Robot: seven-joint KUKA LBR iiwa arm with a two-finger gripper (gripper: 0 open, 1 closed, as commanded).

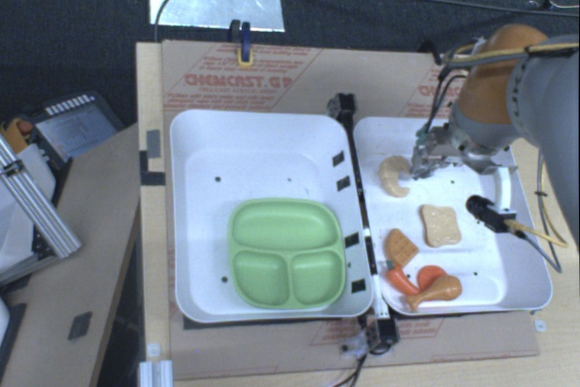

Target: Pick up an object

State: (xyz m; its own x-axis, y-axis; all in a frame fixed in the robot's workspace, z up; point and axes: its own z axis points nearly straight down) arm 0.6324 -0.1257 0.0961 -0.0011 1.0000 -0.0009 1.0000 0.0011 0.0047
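On the left sits the left bin [208,159], and in it lies a green plate [285,251] with three little parts and no food on it. Next comes the right bin [507,272], where all the toy food is. Near its left side lies a pale curved bun [393,176]. Below the bun is an orange cracker [401,246], and near the front edge a red piece [430,274] touches a brown chicken leg [439,290]. The gripper [421,164] hangs just beside the right end of the bun, maybe touching it. It looks small and blurry here, so I cannot say if it is spread wide or squeezed tight, and I see nothing held in it. A bit further right and lower lies a slice of toast [440,225], apart from the other food. Last comes the grey arm [535,95] with its orange band, reaching in from the right. I think the bun is the thing it is going for, since it is the closest. To do this well, the gripper should slide a little to the left so it sits right over the middle of the bun, go straight down, squeeze across the thin part, and lift slowly. If it grabs just the tip, the bun may slip out.
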